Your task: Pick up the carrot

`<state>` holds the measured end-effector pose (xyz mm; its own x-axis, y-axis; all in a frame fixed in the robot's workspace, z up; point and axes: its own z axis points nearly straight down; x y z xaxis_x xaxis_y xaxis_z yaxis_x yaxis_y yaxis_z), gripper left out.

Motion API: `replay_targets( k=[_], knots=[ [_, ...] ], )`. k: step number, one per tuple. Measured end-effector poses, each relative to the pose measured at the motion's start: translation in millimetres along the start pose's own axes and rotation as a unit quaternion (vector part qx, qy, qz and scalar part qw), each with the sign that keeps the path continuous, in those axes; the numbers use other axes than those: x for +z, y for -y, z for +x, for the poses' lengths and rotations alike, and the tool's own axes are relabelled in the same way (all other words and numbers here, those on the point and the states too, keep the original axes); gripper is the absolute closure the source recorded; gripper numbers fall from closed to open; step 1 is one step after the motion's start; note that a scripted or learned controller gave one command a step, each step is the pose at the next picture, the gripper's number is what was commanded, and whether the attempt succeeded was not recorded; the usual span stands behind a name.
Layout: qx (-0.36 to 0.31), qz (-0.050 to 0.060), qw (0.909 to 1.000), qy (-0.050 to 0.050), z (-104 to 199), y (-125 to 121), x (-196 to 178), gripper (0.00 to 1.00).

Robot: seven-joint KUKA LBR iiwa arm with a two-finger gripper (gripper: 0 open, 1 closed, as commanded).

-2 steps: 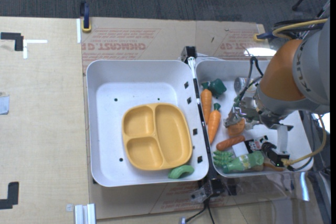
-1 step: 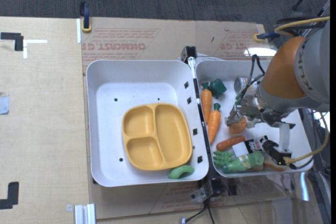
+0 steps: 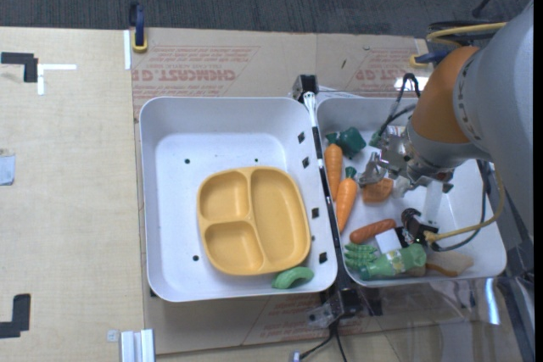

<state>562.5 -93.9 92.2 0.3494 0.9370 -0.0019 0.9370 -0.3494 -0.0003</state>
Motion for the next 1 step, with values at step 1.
replay_targets(
  k=[1],
  knots=[
    [0.05, 0.001, 0.9988, 0.0, 100.0, 43.0, -98.8, 1.0]
  ],
)
